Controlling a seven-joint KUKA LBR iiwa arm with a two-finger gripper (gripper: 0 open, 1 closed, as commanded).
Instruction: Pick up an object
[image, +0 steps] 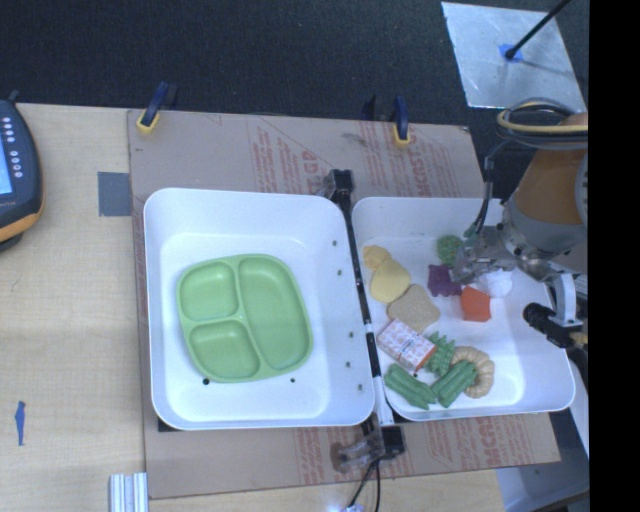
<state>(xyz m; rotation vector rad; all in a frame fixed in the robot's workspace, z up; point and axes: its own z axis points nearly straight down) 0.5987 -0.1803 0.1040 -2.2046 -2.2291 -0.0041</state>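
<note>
Two shallow white bins side by side on the tabletop (70, 330), inner rims touching along a black hinge strip. Left bin (160, 300) holding a green divided plate (244, 317) near its middle, with bare white floor on every side out to the walls. Right bin (540, 385) crowded through its middle and front: yellow pieces (388, 278) close to the inner rim, a slice of bread (414, 306) just beside them, a red and white packet (405, 343), green pods (432, 383) and a tan ring-shaped piece (482, 368) near the front wall. Open floor left along the far wall and the front right corner. Farther back, a purple piece (441, 278), a green leafy piece (450, 245) and an orange-red block (476, 304) bunched under the wrist. Hand (482, 268) low over that cluster, next to the purple piece and the block; too blurred and shadowed to tell spread from pressed together, or pinching anything. Arm (545, 190) cut off at the right. Dark device (14, 170) cut off at the left edge.
</note>
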